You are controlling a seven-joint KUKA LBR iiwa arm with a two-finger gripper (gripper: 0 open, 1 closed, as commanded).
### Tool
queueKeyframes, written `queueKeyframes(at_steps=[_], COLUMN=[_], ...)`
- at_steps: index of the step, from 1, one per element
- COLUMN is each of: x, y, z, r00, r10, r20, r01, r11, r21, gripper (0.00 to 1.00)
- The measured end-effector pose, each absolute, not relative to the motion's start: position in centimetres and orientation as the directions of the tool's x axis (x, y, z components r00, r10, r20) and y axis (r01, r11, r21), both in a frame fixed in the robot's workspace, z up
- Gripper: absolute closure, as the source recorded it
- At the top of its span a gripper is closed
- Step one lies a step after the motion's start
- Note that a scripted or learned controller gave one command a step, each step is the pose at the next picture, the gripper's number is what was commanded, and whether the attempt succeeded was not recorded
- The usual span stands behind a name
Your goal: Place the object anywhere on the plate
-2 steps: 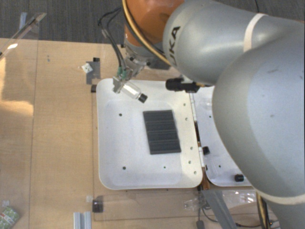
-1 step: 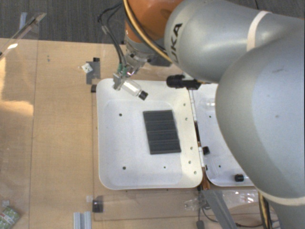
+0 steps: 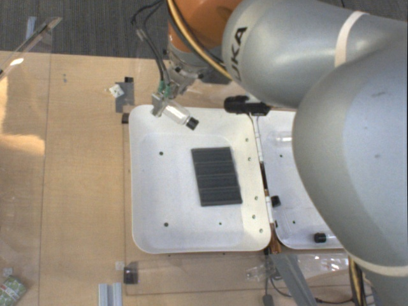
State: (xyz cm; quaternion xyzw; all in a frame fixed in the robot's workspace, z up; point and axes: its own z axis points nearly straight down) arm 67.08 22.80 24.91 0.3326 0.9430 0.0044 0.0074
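The plate point(image 3: 217, 176) is a dark grey ribbed rectangle lying flat in the middle of the left bin point(image 3: 146, 215). My gripper point(image 3: 159, 109) hangs over the bin's far left corner, reaching down from the orange-banded wrist. A small silvery cylinder with a black cap point(image 3: 178, 116) sticks out to the right from the fingertips, tilted slightly down. Its left end sits between them, so the gripper is shut on it. The cylinder is up and to the left of the plate, well apart from it.
The right bin point(image 3: 287, 222) holds a small black piece point(image 3: 319, 238) near its front, and the arm's bulk covers most of it. A black bar point(image 3: 245, 106) lies across the bins' far edge. Small fixtures point(image 3: 121, 93) stand on the bench left of the bin.
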Motion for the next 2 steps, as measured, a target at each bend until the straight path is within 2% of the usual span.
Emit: queueKeyframes(at_steps=[1, 2], x=[63.9, 66.1], y=[23.3, 23.6], z=[14.2, 23.6], r00=[-0.994, -1.000], r10=[0.112, 0.000], r20=[-0.006, -0.010], r01=[0.111, 0.000], r11=[0.994, 1.000], r21=[0.005, 0.005], gripper=[1.00, 1.00])
